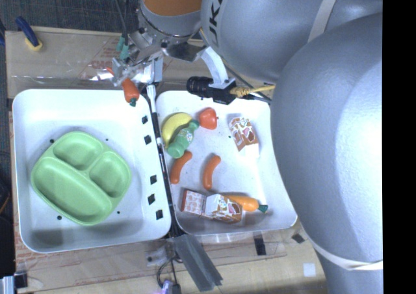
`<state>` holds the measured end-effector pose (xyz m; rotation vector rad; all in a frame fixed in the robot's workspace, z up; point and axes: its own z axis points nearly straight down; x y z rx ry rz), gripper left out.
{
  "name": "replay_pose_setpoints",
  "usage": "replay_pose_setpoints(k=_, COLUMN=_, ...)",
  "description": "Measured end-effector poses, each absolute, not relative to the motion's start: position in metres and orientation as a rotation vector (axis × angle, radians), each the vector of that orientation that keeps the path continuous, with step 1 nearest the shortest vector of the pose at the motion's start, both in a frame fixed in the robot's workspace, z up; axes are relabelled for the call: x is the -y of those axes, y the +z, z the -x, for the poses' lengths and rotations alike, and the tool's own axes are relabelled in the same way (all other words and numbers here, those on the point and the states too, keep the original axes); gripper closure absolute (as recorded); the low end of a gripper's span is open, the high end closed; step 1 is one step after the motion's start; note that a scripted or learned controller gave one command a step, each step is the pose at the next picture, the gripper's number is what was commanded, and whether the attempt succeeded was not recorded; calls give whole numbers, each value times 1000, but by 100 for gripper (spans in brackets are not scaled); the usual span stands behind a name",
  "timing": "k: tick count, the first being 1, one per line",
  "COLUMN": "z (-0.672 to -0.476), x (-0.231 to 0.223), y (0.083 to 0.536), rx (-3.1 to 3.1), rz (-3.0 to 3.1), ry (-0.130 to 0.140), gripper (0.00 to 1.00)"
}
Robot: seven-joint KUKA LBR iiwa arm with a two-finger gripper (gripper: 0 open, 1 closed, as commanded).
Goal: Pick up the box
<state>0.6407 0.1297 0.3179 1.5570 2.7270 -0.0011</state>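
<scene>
The metal claw (132,82) grips a small glossy orange-red piece (130,90), away from the printed rectangular box (212,206).

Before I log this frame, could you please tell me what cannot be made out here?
- gripper: whether it grips the small orange item below it; too small and cluttered in the camera view.
- right bin: its right rim is covered by the arm.
- box: its printed text is too blurred to read.
- carrot: partly behind the box.
</scene>
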Motion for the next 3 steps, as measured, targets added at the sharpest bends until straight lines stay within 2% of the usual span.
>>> replay_pose_setpoints(k=1, z=-655, x=-189, y=178, rx=-2751, rz=-1523, ry=-6, gripper=100)
replay_pose_setpoints(k=2, z=-512, x=-183, y=113, rx=-2808, rz=-1434, ry=-13, gripper=100)
replay_pose_setpoints(k=3, z=-477, x=-120, y=225, rx=-2818, rz=-1390, ry=-1, gripper=100)
